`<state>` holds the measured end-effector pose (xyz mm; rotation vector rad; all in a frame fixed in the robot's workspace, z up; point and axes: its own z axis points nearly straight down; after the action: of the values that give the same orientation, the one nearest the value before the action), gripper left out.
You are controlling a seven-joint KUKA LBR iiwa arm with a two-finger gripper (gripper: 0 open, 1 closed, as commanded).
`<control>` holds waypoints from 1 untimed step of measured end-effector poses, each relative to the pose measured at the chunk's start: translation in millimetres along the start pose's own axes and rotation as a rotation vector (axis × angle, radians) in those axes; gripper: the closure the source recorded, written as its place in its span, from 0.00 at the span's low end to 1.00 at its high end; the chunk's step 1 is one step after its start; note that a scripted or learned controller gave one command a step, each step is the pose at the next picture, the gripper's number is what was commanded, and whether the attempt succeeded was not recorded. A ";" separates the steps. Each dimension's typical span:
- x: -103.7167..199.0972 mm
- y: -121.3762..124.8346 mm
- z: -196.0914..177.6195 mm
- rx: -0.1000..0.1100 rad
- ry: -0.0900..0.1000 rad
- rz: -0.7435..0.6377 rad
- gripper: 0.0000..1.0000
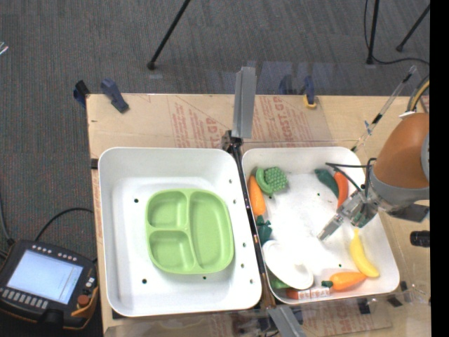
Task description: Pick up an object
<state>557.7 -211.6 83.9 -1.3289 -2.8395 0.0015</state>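
Objects for picking lie in the right bin (384, 253), on the tabletop beside the left bin (112, 188) that carries a green divided plate (189, 230). Left to right: an orange carrot (257, 196), a white dish (287, 264), then the hand (328, 232) over bare bin floor. Whether it is apart or together cannot be told. Nearest candidate is the yellow banana (363, 253), just right of and below the hand, long axis running top-left to bottom-right. Nothing sits between the hand's tips.
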 end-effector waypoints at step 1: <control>-46.9 57.7 -0.6 -0.001 -0.001 -0.036 0.00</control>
<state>632.0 -210.6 84.0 -1.2778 -2.8641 -0.0004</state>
